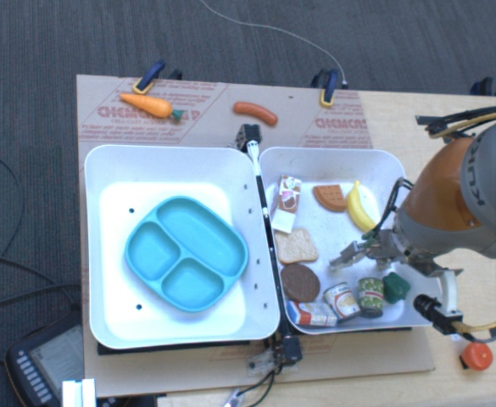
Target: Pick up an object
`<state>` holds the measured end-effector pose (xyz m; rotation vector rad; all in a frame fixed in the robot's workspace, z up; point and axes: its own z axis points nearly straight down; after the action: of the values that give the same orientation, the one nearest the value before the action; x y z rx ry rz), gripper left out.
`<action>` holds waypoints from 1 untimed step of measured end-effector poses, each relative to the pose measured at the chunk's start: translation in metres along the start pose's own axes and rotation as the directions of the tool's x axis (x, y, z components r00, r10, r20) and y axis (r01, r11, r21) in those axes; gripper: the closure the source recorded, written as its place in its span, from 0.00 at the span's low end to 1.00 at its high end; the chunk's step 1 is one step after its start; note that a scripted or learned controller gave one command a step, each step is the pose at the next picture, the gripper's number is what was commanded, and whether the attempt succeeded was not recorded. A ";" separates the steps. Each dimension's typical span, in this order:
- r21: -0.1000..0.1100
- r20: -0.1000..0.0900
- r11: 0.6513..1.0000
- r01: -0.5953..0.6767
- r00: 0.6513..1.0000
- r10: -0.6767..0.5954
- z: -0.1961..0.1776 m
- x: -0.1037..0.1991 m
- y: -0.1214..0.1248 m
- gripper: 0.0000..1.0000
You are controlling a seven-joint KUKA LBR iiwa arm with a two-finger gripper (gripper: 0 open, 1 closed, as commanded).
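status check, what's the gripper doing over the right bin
Gripper low inside the right bin, nothing seen between its fingers. Nearest items: two cans, banana, brown round piece. Items crowded along the near wall.

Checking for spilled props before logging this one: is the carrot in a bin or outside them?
Outside. The carrot lies on the cardboard sheet behind the left bin, near a blue clamp, clear of the bin's rim.

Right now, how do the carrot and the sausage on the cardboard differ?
The carrot is orange, tapered, with a green tip; the sausage is reddish-brown and rounded at both ends. The carrot lies further left. Both rest on the cardboard behind the bins, similarly slanted.
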<state>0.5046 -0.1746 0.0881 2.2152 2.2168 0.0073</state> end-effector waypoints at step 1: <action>-0.002 0.001 1.000 -0.001 1.000 0.001 -0.011 0.000 0.001 1.00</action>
<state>0.5051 -0.1749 0.0987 2.2148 2.2146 0.0080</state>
